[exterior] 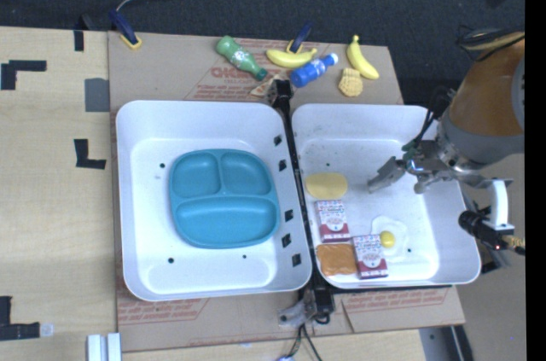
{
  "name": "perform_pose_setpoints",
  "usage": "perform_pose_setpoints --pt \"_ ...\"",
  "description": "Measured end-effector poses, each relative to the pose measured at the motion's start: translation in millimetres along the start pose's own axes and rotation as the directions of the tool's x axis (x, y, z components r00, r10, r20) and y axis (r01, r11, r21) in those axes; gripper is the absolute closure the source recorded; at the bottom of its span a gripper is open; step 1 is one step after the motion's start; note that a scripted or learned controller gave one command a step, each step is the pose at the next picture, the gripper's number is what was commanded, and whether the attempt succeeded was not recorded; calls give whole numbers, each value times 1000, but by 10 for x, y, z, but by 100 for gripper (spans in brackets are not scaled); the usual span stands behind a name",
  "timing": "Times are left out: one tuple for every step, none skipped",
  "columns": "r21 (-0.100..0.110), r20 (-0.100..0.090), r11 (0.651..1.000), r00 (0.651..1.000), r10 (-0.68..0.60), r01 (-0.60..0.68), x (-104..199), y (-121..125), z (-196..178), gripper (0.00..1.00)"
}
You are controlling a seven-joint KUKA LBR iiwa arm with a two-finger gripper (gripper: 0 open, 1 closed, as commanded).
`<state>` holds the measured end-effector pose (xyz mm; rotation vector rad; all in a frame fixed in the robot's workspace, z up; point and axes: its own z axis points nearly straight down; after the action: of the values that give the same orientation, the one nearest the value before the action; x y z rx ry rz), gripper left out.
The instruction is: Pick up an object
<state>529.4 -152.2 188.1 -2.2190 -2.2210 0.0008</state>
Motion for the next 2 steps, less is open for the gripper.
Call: perform_pose_setpoints --pt "1 0 1000 1000 -1 1 533 311 641 0" --pt "-2 1 1000 1000 0 0 543 485 1020 0"
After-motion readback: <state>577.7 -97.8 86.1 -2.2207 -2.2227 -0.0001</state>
